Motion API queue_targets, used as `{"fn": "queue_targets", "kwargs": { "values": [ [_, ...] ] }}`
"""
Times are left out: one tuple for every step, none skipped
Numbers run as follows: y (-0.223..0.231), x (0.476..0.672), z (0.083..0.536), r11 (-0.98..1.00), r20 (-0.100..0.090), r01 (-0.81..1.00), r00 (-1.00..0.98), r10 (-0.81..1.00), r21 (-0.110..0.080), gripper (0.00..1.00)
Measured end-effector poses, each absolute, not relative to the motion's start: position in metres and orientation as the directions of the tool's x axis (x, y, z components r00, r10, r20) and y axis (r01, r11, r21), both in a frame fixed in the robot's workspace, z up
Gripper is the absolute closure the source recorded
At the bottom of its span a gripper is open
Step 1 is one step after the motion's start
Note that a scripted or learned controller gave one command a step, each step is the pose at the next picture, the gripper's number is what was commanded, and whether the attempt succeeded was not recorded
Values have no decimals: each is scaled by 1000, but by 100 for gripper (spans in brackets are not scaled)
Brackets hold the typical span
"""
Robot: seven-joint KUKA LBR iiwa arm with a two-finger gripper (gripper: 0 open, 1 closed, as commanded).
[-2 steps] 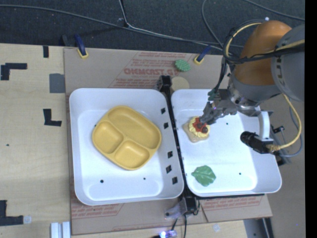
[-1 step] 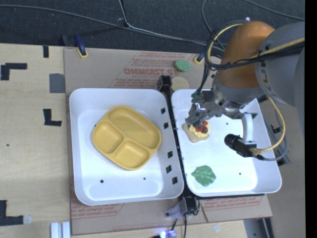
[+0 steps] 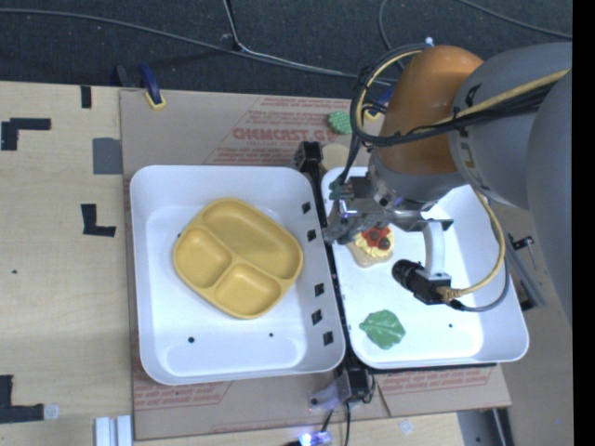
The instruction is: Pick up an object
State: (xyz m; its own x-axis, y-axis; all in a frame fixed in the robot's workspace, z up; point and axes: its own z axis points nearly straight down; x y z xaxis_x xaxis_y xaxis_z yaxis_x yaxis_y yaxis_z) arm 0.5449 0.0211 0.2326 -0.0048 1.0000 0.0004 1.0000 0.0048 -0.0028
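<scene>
Cardboard sheeting covers the bench beneath two shallow white bins set side by side. Left bin [image 3: 149, 249]: a yellow divided tray [image 3: 237, 256] lying flat near its middle. Right bin [image 3: 507, 337]: a small tan toy with red topping [image 3: 375, 244] near the left wall, and a green leaf-shaped piece [image 3: 382, 328] towards the front. Gripper [image 3: 358, 219] — lowered at the tan toy's upper-left edge; whether it pinches the toy cannot be told. A grey arm with an orange band [image 3: 428, 100] reaches in from the right.
</scene>
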Motion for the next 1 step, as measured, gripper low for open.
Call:
{"fn": "queue_targets", "kwargs": {
  "values": [
    [62,522,235,5,0,1000,-5,1000,-4,100]
  ]
}}
